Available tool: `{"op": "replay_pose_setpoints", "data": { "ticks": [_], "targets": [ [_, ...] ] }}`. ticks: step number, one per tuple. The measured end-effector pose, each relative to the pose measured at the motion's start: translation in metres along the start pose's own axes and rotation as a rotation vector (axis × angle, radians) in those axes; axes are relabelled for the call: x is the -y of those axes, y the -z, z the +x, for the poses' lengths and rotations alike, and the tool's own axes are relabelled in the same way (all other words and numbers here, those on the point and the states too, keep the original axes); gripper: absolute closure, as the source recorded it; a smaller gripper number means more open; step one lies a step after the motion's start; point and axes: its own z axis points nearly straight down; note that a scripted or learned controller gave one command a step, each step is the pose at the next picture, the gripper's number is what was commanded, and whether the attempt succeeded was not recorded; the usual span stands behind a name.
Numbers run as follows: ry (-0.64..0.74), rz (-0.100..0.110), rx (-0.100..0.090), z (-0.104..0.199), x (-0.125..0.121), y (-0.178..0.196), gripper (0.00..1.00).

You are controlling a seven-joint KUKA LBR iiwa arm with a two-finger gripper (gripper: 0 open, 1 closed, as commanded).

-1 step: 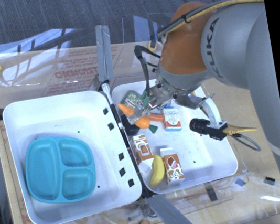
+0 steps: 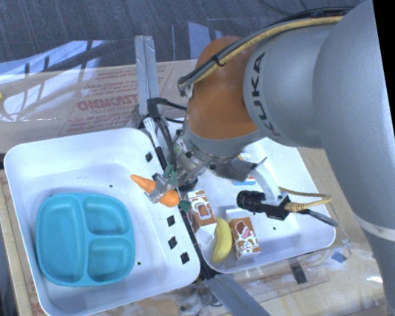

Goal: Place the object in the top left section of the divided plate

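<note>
A small orange carrot hangs over the right edge of the left bin, near the wall between the two bins. My gripper is shut on the carrot's thick end, and its pointed tip sticks out to the upper left. The blue divided plate lies flat in the left bin, well to the left of and below the carrot. It has one long section on its left side and two smaller ones on its right.
The right bin holds a yellow banana, a brown snack carton beside it and another small carton near the divider. The arm's large grey and orange body covers the right bin's upper part.
</note>
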Motion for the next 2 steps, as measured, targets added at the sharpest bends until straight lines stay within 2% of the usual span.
{"op": "replay_pose_setpoints", "data": {
  "ticks": [1, 2],
  "targets": [
    [0.036, 0.003, -0.001, 0.0456, -0.0285, -0.0167, 1.00],
    [0.034, 0.002, 0.000, 0.0451, -0.0284, -0.0166, 0.00]
  ]
}}
